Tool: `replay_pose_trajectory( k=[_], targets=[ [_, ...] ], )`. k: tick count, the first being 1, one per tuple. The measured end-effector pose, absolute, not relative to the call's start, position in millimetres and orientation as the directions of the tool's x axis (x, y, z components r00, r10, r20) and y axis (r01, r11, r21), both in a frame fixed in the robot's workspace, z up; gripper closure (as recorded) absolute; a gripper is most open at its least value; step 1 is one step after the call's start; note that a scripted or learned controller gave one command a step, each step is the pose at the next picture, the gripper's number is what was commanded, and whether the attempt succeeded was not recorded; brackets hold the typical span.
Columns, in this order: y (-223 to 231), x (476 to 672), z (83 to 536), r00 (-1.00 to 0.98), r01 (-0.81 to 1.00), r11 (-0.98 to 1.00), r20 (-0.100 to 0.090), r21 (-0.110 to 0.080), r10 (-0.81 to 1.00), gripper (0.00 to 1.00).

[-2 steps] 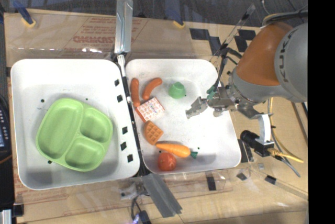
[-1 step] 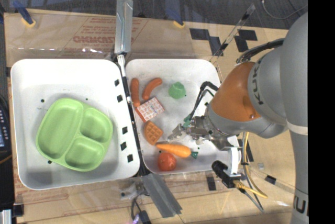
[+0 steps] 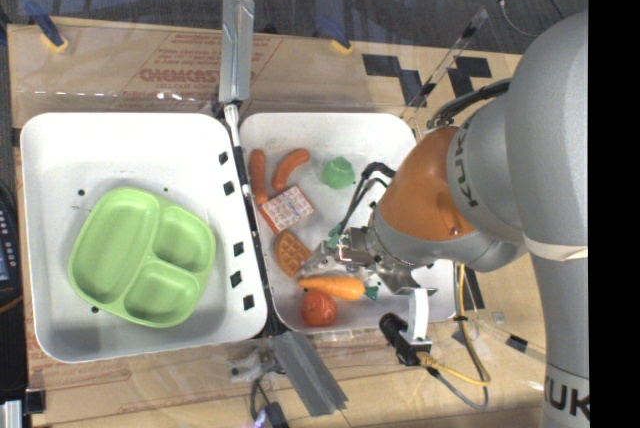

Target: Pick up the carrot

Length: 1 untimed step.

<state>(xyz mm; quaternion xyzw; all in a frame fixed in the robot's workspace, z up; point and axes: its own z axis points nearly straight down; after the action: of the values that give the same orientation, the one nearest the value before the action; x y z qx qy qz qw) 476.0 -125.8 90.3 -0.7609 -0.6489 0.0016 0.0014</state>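
The orange carrot [image 3: 336,288] lies on its side near the front of the right bin [image 3: 390,131], its green tip pointing right. Just in front of it sits a red tomato [image 3: 319,310]. My gripper [image 3: 337,256] hangs directly over the carrot's far side, very close to it or touching it. The wrist and its orange band hide part of the gripper. Nothing is visibly lifted off the bin floor.
Also in the right bin are a waffle [image 3: 291,253], a patterned cracker box [image 3: 288,208], two sausages [image 3: 258,172] [image 3: 291,166] and a green vegetable [image 3: 339,173]. The left bin [image 3: 50,156] holds a green divided plate [image 3: 142,256]. The arm covers the right bin's right side.
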Motion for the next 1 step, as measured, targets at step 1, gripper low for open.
replay_pose_trajectory(
  k=[1],
  targets=[
    [-137.3, 475.8, 90.4, 0.011, 1.000, -0.011, 0.001, -0.004, 1.000, 0.00]
  ],
)
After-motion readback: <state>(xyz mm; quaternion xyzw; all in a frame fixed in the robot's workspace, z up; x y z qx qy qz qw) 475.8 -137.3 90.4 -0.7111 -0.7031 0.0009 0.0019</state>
